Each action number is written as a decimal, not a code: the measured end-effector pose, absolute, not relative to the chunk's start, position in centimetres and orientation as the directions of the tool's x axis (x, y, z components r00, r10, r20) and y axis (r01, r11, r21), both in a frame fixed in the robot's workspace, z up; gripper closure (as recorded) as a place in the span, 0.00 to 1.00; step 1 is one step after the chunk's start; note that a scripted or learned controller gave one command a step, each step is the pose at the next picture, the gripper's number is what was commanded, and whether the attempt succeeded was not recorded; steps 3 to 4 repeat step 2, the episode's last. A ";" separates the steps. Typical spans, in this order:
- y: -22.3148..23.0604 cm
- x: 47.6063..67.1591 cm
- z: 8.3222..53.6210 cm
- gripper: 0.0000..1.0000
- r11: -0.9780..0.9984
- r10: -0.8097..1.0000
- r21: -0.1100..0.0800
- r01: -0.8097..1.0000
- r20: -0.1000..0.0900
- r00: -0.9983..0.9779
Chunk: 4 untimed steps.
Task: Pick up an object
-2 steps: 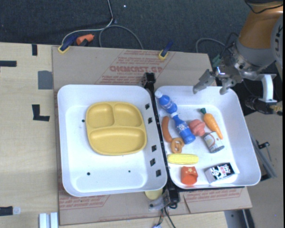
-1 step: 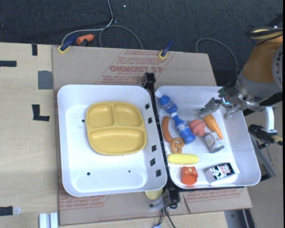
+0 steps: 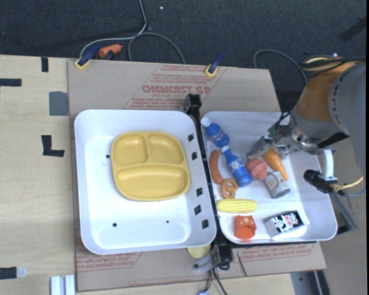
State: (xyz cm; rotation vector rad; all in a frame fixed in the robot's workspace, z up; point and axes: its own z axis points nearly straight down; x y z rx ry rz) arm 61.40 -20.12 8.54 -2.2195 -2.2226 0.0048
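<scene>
The right bin (image 3: 313, 223) holds several small items. A blue bottle (image 3: 229, 154) lies at its left, with an orange sausage (image 3: 215, 165) and a pretzel (image 3: 227, 189) beside it. A yellow corn cob (image 3: 237, 206), a red piece (image 3: 245, 227) and a black-and-white box (image 3: 285, 222) lie along the front. My gripper (image 3: 264, 146) hangs low over the middle of the bin, just above a pink piece (image 3: 256, 168), an orange carrot (image 3: 275, 163) and a grey can (image 3: 277, 185). I see nothing lifted off the bin floor.
The left bin (image 3: 92, 226) holds a yellow divided plate (image 3: 150, 165). A black divider (image 3: 200, 165) runs between the bins. The grey arm with its orange band (image 3: 313, 94) comes in over the right bin's far right corner. Cables and clamps lie behind the bins.
</scene>
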 end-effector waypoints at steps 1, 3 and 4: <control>-20.1 61.5 10.1 1.00 0.001 1.000 -0.001 1.000 -0.001 -0.001; -13.2 62.7 14.6 1.00 0.008 1.000 0.004 1.000 0.002 -0.008; -13.2 62.7 14.6 1.00 0.008 1.000 0.004 1.000 0.002 -0.008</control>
